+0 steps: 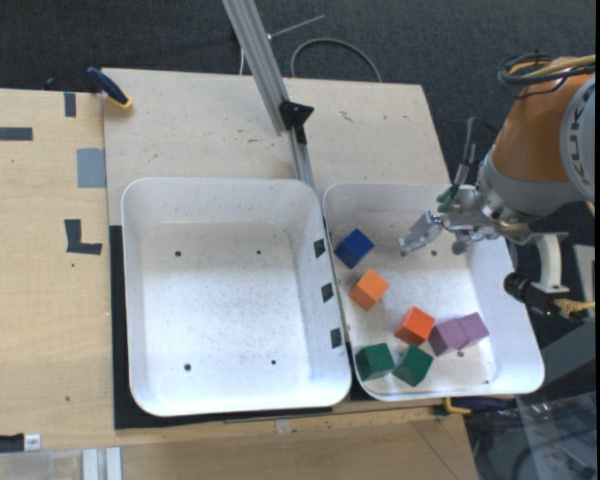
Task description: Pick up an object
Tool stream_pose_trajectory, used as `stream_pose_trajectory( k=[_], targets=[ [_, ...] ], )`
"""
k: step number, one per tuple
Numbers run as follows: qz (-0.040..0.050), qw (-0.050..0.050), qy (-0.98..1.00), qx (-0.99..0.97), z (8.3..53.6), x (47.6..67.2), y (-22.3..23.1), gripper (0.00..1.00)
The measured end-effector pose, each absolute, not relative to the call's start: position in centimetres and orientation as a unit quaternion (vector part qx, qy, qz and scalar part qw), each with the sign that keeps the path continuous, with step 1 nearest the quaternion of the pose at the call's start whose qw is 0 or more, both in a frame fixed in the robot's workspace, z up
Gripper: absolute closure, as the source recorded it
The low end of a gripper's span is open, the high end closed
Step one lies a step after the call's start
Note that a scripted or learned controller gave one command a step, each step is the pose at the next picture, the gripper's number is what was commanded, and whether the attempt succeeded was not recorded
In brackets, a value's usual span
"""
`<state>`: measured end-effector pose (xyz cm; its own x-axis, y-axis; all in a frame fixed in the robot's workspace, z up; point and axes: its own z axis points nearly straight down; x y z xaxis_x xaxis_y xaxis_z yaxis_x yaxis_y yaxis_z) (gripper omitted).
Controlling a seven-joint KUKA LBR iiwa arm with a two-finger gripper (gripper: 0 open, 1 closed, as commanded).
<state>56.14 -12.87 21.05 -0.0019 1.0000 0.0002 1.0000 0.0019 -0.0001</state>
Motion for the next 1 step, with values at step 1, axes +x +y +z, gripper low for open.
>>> stream_pose_trajectory(
  k=[1],
  targets=[
    [0.0003, 0.001, -0.708, -0.706, 21.02, 56.08, -12.82, 0.0]
  ],
)
